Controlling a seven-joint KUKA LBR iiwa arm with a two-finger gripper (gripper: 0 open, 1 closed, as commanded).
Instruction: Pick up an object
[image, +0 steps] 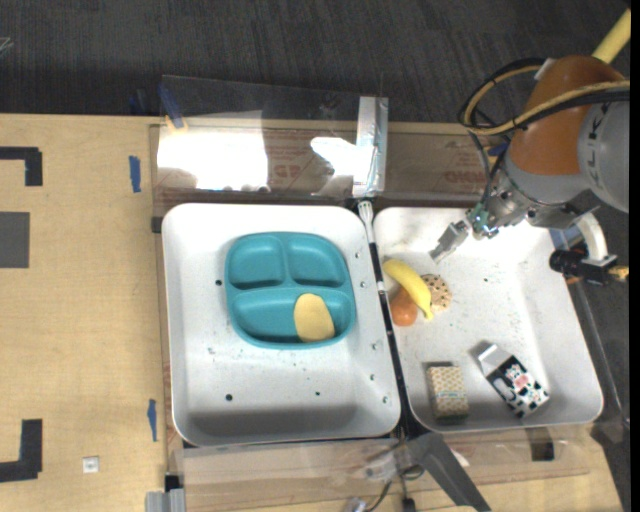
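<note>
Right now, from my remote seat, I read the scene like this:

Gripper (450, 238): it hangs over the far left part of the right bin (560, 330), apart from every object. I see a slim grey tip, but I cannot tell how its fingers stand.

Arm (560, 130): it comes in from the right over the bin's far right corner. Cables and the orange band cover the wrist, and the frame cuts off the upper links.

Banana (410, 285): it lies near the right bin's left wall, just below the gripper, touching an orange ball (403, 313) and a speckled round thing (436, 292) that I cannot identify.

Near edge: a tan block (447, 388) sits close to the near wall; a black-and-white box (518, 383) lies beside it toward the near right corner. Its print is unreadable.

Open room: the right bin's middle and right side are bare.

Left bin (200, 380): a teal divided tray (285, 285) sits in the middle with a yellow oval object (314, 318) in its near compartment.
</note>
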